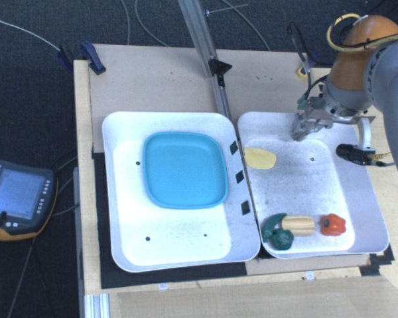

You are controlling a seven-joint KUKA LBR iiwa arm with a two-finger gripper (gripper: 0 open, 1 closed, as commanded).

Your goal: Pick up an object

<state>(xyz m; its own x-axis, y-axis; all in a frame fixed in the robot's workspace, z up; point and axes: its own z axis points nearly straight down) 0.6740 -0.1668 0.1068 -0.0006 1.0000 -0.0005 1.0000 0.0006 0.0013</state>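
The right bin (358, 197) holds a flat yellow piece (260, 158) near its left wall. Along its near edge lie a dark green vegetable (277, 231), a tan cylinder (298, 225) and a red pepper (332, 224). My gripper (301, 130) hangs over the far part of the right bin, right of the yellow piece and well apart from it. Nothing shows between its fingers.
The left bin (123, 197) holds a square blue plate (185, 169). A metal pole (200, 25) slants down to the gap between the bins. Black clips sit on the shared wall. A teach pendant (16, 197) lies off the bench at left, among cables on the floor.
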